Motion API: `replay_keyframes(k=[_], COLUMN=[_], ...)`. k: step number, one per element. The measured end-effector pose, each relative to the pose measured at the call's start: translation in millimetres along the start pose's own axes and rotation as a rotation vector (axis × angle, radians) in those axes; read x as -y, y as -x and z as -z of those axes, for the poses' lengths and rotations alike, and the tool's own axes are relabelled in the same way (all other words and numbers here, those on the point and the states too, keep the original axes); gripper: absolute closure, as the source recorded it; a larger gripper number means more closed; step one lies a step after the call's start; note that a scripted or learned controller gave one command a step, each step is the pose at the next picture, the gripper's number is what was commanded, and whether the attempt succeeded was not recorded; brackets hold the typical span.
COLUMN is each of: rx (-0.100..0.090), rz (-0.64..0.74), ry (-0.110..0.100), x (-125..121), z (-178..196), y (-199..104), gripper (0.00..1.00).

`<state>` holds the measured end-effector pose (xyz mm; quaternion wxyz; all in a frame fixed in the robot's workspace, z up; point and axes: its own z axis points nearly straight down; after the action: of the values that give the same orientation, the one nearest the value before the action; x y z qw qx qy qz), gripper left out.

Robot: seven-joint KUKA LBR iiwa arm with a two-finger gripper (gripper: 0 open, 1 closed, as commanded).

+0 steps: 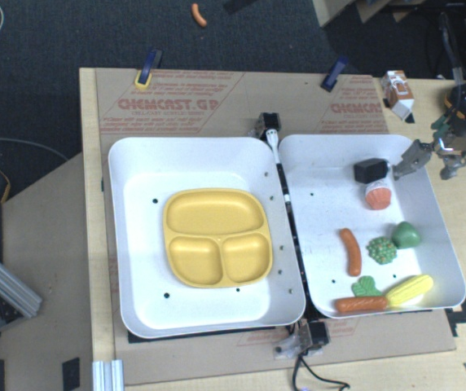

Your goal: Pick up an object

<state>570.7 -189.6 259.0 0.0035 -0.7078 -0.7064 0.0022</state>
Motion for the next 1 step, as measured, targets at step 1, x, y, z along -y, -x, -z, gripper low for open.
replay_keyframes(k=[1], rx=[0.002], rz=[0.002], ry=[0.008], x=[-1.8], z=[4.1], y=[-0.1], gripper=[0.00])
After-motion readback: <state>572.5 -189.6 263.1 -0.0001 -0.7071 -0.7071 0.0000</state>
